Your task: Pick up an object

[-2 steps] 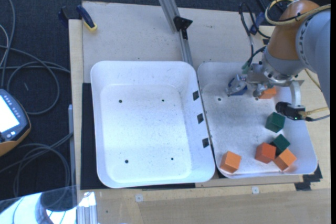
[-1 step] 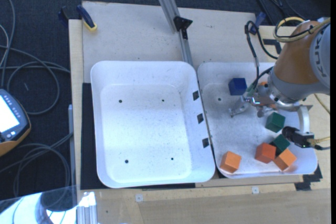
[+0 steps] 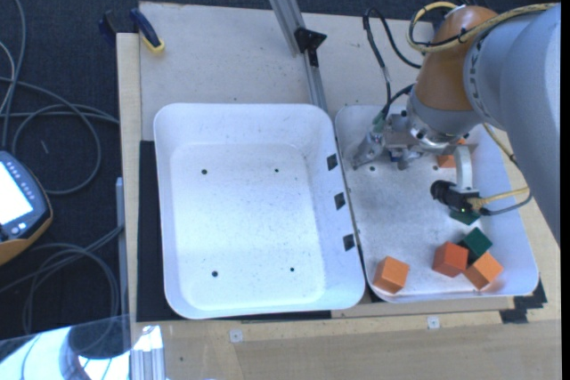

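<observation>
Overhead, the grey KUKA arm (image 3: 525,76) reaches in from the right and hangs over the far end of the right bin (image 3: 392,218), its gripper (image 3: 385,147) low above the speckled white floor near the wall shared with the left bin (image 3: 240,209). Whether the gripper is spread or closed cannot be told from this angle, and nothing shows between its tips.

The likely targets sit at the opposite, near end of the same bin. An orange block (image 3: 391,273) lies alone by the near rim, almost straight toward the camera from the gripper. To its right a tight cluster gathers: a red-orange block (image 3: 451,258), a dark green block (image 3: 476,241) just behind it, and a second orange block (image 3: 485,270) at the near-right corner, the three touching or nearly so. One more small orange piece (image 3: 447,160) peeks out just right of the wrist.

Judged from this layout, the lone orange block is the cleanest pick; reaching it calls for travel toward the near rim, well apart from the present hover point.
</observation>
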`<act>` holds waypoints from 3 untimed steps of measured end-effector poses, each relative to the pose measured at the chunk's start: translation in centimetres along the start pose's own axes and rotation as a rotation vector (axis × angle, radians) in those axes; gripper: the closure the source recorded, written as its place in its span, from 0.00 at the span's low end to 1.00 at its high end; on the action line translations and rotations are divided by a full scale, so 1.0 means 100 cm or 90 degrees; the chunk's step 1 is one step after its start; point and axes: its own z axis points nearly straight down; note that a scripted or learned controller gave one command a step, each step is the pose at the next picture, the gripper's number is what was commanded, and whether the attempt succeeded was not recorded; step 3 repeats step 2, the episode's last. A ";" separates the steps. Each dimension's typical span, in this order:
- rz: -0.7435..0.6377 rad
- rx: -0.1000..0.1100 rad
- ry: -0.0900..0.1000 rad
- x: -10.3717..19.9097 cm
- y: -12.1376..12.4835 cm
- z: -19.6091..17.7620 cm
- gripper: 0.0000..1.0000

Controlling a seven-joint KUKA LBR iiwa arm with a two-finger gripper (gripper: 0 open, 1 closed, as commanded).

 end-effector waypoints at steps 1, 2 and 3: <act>0.010 0.005 -0.002 -0.086 -0.052 -0.002 0.00; 0.002 0.004 0.002 -0.038 -0.074 -0.016 0.00; 0.002 0.004 0.002 -0.038 -0.074 -0.016 0.00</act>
